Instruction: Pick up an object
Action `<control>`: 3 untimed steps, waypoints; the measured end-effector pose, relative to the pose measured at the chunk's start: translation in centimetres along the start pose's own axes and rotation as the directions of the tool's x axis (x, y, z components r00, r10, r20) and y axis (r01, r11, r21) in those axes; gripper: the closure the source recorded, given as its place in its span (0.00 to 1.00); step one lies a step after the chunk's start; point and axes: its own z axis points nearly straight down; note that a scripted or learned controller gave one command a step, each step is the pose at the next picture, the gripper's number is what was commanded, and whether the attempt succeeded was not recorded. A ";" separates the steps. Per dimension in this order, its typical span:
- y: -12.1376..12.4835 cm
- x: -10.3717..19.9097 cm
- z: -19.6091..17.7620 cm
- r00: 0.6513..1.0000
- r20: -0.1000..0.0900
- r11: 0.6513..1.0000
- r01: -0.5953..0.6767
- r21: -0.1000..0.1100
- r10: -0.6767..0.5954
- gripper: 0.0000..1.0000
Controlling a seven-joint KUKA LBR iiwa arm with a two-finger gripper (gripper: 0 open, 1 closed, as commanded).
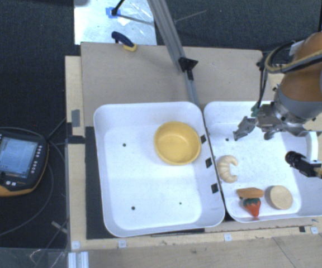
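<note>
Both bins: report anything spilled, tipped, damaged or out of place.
Nothing stands out. The yellow bowl sits upright in the left bin; the croissant, strawberry and round wooden disc lie apart in the right bin, none spilled.

Dark carpet floor [27, 54] all around a tan bench [150, 74], a control pendant [11, 162] lying left, shiny patch of bare floor [94, 15] up top.

The arm [312, 66] runs off the right edge, hiding part of the right bin's [228, 113] far rim.
</note>
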 end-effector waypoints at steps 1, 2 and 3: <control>0.1 -0.4 6.1 1.000 0.000 1.000 -0.001 0.005 0.001 0.00; 0.0 -0.4 10.9 1.000 0.000 1.000 0.000 0.004 0.000 0.00; 0.2 -0.4 9.6 1.000 0.000 1.000 -0.001 -0.001 0.001 1.00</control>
